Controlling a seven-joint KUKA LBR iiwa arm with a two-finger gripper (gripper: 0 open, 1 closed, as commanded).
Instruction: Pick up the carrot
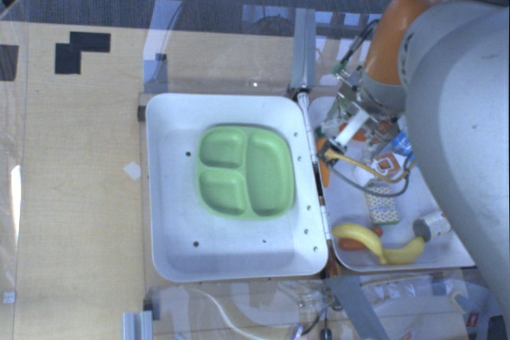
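**End effector low over the right bin, carrot at its left**

End effector (344,126) sits down inside the right bin (458,255), near that bin's upper left corner, below the arm's orange band (390,36). Whether it is open or closed cannot be told from this angle; cables and the wrist body cover it.

The carrot (323,149) appears as a small orange piece just left of and slightly below the end effector, close against the bin's left wall. Most of it is hidden, and contact with the end effector cannot be judged.

Beside it lies a clutter of small items: a blue-and-white packet (401,145), a white card with an orange-red mark (386,165), and a patterned box (383,209) lower down. No lettering on any of these is readable. A banana (381,244) lies along the bin's near edge, with a red object (353,244) tucked against it.

The left bin (171,251) holds a green divided plate (244,170) with three compartments. Black shapes (80,50) mark the desk (72,195) at the upper left.
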